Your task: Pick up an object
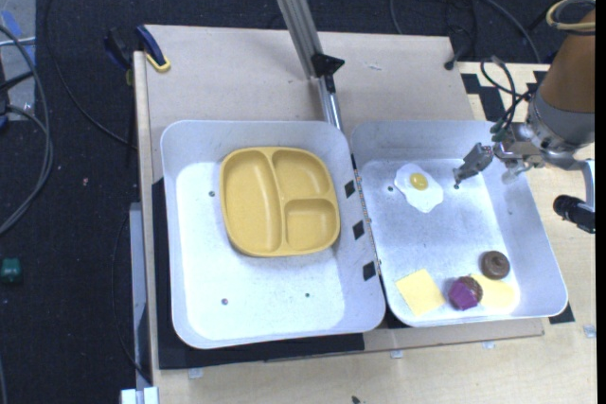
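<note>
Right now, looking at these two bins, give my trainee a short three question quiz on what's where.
1. True or false: the yellow divided tray lies in the left bin.
2. Which item lies nearest the end effector? A) the purple piece B) the fried egg toy C) the brown donut
3. Fill in: the flat yellow square lies near the ____ edge of the right bin, as the camera sees it.

Key: 1 true; 2 B; 3 bottom.
</note>
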